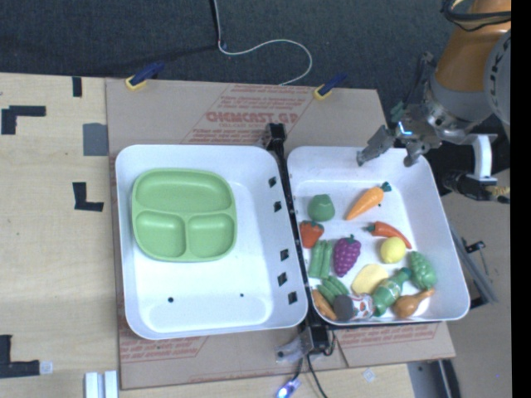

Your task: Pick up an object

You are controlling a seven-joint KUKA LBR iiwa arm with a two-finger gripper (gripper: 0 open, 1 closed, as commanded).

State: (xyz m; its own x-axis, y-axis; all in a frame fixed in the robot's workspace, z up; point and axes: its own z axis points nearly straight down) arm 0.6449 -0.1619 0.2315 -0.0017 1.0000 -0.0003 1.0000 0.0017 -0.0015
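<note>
The gripper hangs over the far edge of the right bin, its 2 jaws spread apart with nothing between them. This looks like the approach step, before any grasp. The toy food lies in that bin; the carrot lies nearest, just below the jaws, with the green pepper beside it. Next the arm probably needs to descend over the carrot and close.

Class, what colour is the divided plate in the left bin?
Light green plate, seen in the camera view.
</note>
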